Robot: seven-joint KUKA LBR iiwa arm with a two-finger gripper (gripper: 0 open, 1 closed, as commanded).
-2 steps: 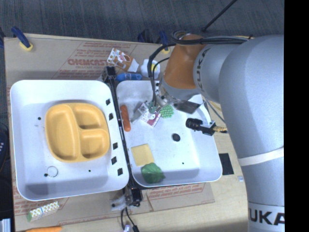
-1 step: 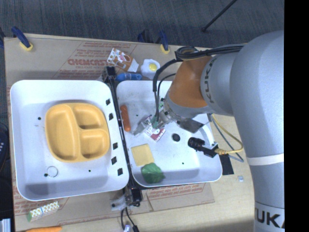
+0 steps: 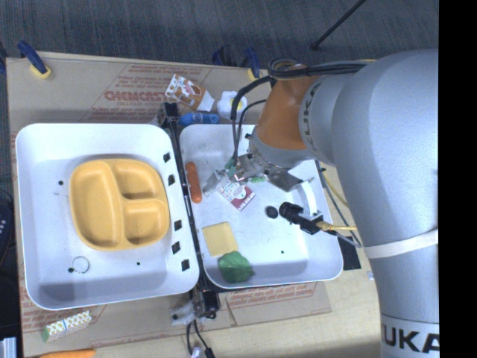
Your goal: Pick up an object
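Tool (image 3: 237,176): low in the right bin (image 3: 320,263), directly over a small red-and-white packet (image 3: 238,195); grip state cannot be told. Adjacent: orange sausage (image 3: 194,182), yellow slice (image 3: 220,239). Risk: the flat packet likely slips free or gets pushed aside.

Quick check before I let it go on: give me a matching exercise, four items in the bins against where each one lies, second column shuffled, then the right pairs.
Things:
1. yellow divided tray
2. orange hot dog
3. green leafy piece
4. yellow cheese slice

Places:
A. near front edge of right bin
B. along right bin's left wall
C. in left bin
D. right bin floor, just behind the green piece

Pairs: 1-C, 2-B, 3-A, 4-D

The pincer hangs over the right bin above a red and white packet.
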